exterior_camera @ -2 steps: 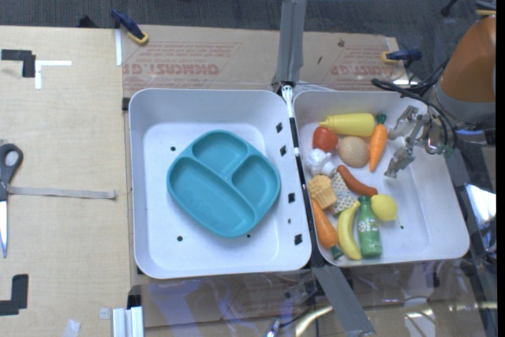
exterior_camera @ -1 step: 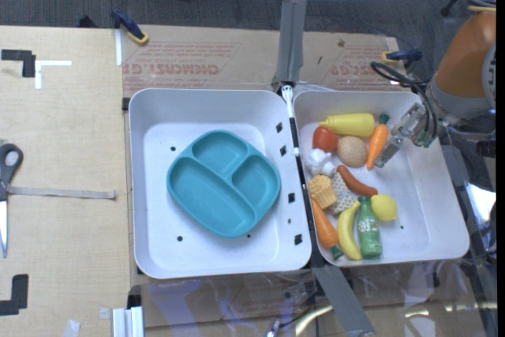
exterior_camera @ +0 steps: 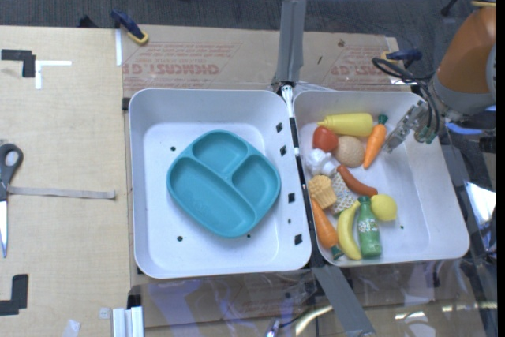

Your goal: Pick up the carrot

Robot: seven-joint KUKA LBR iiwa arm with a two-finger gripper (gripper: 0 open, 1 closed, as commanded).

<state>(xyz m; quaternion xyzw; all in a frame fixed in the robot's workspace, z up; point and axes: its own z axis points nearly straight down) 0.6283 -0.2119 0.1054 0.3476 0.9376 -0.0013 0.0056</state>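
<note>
You have two white bins [exterior_camera: 147, 249] on the bench and one blue divided tray [exterior_camera: 224, 183]. Count two carrots [exterior_camera: 374, 143], one banana [exterior_camera: 348, 231], one green bottle [exterior_camera: 368, 227], one lemon [exterior_camera: 383, 207] and one scissors [exterior_camera: 6, 179].

The arm [exterior_camera: 465, 59] is cut off by the right edge of the view, and the gripper [exterior_camera: 410, 125] at its end is blurred and small, so the set of its fingers cannot be read. In the right bin [exterior_camera: 442, 209] the toys lie heaped: a second orange piece [exterior_camera: 324, 225] near the bottom is partly covered by the waffle-like pieces [exterior_camera: 331, 192] and the banana [exterior_camera: 348, 231], and the white item [exterior_camera: 318, 162] under the red one [exterior_camera: 323, 139] is too hidden to identify. The scissors [exterior_camera: 6, 185] on the bench are clipped by the left edge.
</note>
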